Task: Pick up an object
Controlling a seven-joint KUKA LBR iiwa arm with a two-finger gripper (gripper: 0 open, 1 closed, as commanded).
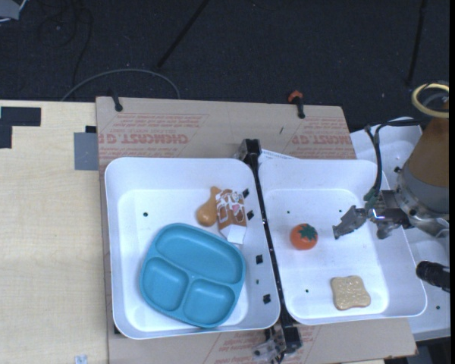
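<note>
Tomato (304, 236) in right bin (406, 300), just left of end effector (347, 227). Finger spread: cannot tell. Centre over tomato, descend straight, close gently.

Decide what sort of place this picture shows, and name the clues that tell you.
Probably a robotics lab bench set up for grasping trials: a robot arm reaches over two white bins holding toy items such as a tomato and blue divided plate, with cables on dark floor.
</note>
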